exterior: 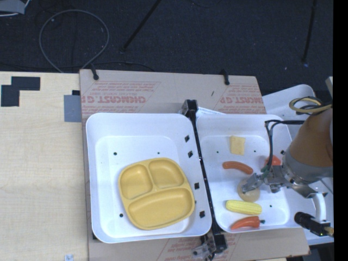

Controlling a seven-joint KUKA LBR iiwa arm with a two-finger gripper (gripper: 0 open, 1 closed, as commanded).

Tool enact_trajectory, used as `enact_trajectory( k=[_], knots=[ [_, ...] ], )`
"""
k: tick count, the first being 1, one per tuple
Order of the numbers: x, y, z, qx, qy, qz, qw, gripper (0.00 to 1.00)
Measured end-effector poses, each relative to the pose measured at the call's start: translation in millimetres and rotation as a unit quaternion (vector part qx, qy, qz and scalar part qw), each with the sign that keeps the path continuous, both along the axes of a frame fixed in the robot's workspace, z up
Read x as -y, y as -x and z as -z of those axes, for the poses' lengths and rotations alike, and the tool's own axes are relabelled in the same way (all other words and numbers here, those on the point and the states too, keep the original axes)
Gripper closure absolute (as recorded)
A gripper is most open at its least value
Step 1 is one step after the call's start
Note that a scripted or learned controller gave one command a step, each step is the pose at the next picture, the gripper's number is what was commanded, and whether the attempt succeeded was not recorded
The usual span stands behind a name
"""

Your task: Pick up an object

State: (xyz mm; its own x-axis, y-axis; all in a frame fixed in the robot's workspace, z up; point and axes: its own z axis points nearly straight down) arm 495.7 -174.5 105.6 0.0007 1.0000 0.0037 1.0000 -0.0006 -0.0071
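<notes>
The right bin holds a yellow cheese block, a red sausage, a tan round piece, a yellow corn cob and a second red sausage. A small red item peeks out beside the arm. My gripper reaches in from the right and hangs low over the tan round piece, its fingers covering part of it. I see nothing clearly held between them.
The left bin carries a yellow divided plate. A black divider clip line runs between the bins. The grey arm with its orange band covers the right bin's right side. Cardboard lies under both bins.
</notes>
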Motion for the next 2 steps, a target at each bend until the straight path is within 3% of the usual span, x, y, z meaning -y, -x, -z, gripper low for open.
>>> enact_trajectory(
  k=[1,2],
  knots=[
    [2.2,-0.4,-13.9,0.002,0.001,0.003,1.0,1.0],
    [6.0,-10.9,-64.8,0.005,0.0023,-0.001,1.0,1.0]
  ],
)
